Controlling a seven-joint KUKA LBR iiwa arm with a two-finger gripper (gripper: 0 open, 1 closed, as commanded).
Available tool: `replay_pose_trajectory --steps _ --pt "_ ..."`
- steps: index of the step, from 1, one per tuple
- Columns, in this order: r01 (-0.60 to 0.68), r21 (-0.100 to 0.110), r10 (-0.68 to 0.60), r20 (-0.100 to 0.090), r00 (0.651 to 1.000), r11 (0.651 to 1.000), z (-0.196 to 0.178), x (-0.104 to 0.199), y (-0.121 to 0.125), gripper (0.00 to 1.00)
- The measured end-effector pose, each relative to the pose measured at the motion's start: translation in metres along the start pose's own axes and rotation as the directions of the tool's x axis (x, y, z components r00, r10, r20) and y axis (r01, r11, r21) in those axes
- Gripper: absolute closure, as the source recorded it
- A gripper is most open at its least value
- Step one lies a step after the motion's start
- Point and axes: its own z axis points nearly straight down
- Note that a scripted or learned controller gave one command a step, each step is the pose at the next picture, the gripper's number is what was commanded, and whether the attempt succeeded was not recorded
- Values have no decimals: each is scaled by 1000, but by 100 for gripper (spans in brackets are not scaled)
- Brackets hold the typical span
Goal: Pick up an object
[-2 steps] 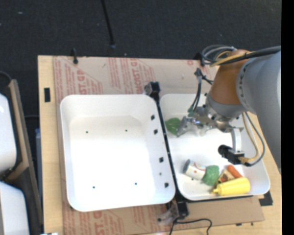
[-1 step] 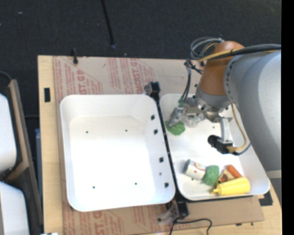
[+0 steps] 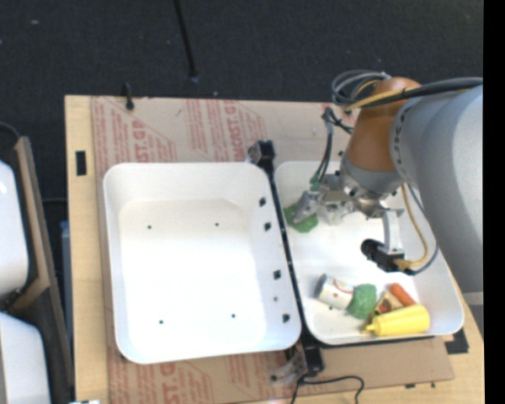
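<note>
Reaching in over the right bin (image 3: 442, 263), grey arm (image 3: 442, 154) with orange band (image 3: 374, 141) above the wrist. Hanging low over the far-left part of that bin, gripper (image 3: 313, 209), close beside the black divider (image 3: 278, 234) between the two bins. Sitting right at the gripper tips, a small green object (image 3: 303, 218); touching or merely overlapping, cannot tell. Not saying whether the gripper is apart, together or clamped on anything: too small and too cluttered with metal parts and cables to tell.

Lying well apart from the gripper, toward the near edge of the same bin, a cluster of items: a white cylinder with red marking (image 3: 332, 291) nearest the gripper side, a green lumpy piece (image 3: 362, 300) just beside it and touching, an orange piece (image 3: 400, 294) past that, and a yellow bottle-shaped item (image 3: 400, 321) lying on its side at the near rim. Sitting between the gripper and that cluster, off toward the arm side, a black fitting (image 3: 380, 252) with a cable looping up to the wrist.

Lying beyond the divider on the gripper's far side from the arm, the left bin (image 3: 118, 225), white, showing a few small dark dots on its floor. Carrying both bins, the worktop (image 3: 177, 129), covered by cardboard with red print.
</note>
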Motion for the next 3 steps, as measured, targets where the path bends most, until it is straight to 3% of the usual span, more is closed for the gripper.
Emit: replay_pose_trajectory --steps 1,2,3 --pt "-18 -10 18 -1 1000 1000 -105 41 5 0" --pt "0 0 0 0 1000 1000 -100 34 -43 0" --pt "-3 0 3 1 1000 1000 -103 -9 -57 0"
